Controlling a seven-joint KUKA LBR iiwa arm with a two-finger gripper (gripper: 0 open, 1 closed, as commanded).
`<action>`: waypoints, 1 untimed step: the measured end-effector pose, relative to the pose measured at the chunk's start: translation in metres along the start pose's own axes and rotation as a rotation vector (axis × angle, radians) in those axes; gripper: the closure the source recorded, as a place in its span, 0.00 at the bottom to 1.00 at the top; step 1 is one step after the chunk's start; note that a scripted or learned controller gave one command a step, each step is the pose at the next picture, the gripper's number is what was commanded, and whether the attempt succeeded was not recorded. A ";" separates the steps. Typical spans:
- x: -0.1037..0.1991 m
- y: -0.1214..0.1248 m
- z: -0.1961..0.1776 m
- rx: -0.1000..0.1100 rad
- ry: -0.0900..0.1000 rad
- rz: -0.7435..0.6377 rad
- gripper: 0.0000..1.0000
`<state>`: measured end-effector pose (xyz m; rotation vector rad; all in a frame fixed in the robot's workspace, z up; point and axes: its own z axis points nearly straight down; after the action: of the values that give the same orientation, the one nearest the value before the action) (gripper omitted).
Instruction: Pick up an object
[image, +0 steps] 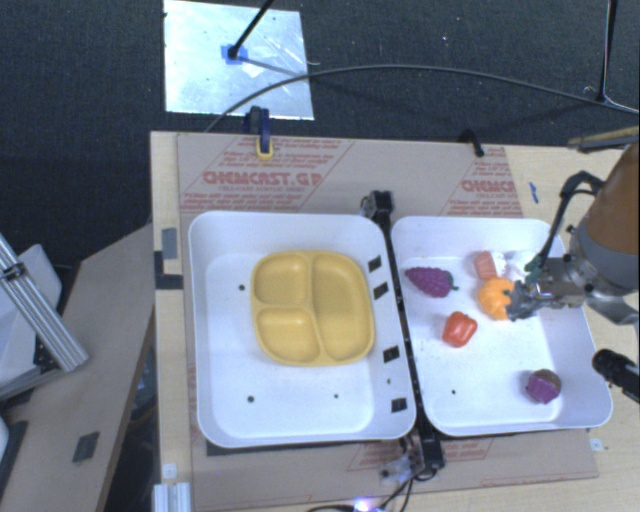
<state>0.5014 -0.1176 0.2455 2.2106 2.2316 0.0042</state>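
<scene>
Step in hand: approach and grasp, judged. Gripper (519, 300) low in right bin (480, 415), tips at right edge of orange fruit (495, 297), touching it. Finger state: cannot tell, tips too small and dark. Red pepper (459, 328) just left and below; purple grapes (429, 281) farther left. Next move calls for closing squarely on fruit, then straight lift.

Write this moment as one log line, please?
arm: reaching from right | gripper: beside orange toy, right bin | grasp: unclear | yellow tray: left bin
</scene>
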 end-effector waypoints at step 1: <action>0.062 -0.001 0.004 0.001 0.001 -0.002 1.00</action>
<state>0.4994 -0.0554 0.2417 2.2097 2.2343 0.0038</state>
